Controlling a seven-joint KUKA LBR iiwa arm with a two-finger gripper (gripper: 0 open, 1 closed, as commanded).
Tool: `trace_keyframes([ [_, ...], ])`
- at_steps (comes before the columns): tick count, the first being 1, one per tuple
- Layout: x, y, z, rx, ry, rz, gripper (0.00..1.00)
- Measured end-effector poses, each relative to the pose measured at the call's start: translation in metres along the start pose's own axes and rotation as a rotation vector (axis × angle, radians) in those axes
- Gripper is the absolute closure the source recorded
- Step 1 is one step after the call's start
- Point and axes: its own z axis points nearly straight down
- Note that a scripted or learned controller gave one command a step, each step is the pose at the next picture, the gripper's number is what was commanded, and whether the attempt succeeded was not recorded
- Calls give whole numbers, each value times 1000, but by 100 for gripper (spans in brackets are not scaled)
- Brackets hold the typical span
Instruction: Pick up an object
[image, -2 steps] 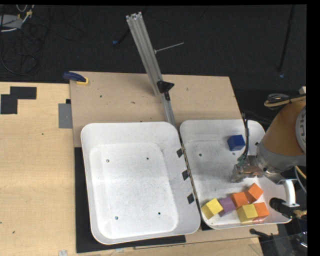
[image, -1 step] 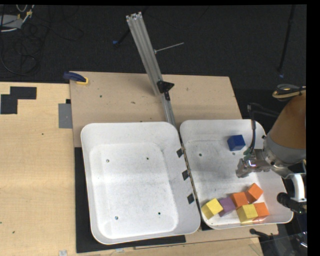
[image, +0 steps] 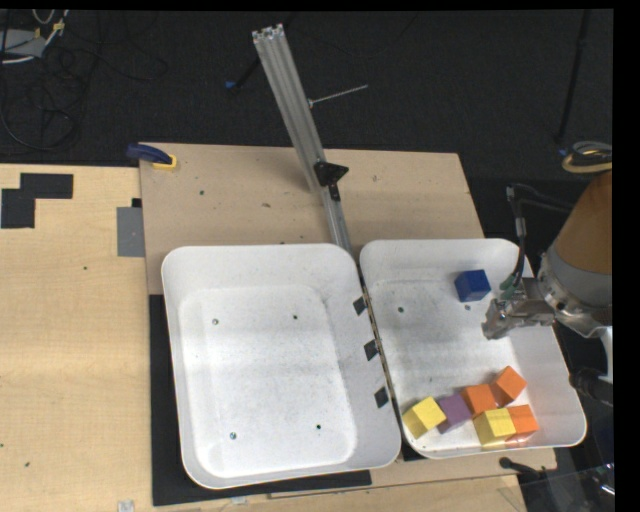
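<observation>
A blue cube lies in the upper part of the right bin. Near that bin's front edge sits a cluster of blocks: a yellow one, a purple one, orange ones and another yellow one. My gripper hangs over the right side of the right bin, just below and right of the blue cube, and above the cluster. I see nothing between its tips.
The left bin lies beside the right one, with black clips along the shared rim. A slanted metal rail rises behind the bins. The arm's orange band shows at the right.
</observation>
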Motion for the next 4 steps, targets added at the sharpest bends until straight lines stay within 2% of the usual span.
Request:
trace_keyframes([
  [1, -1, 1, -49, -1, -1, -1, 100],
  [2, 49, 16, -57, 3, 2, -3, 100],
  [3, 96, 35, -44, 5, 1, -2, 100],
  [4, 151, 44, -35, 6, 2, -2, 100],
])
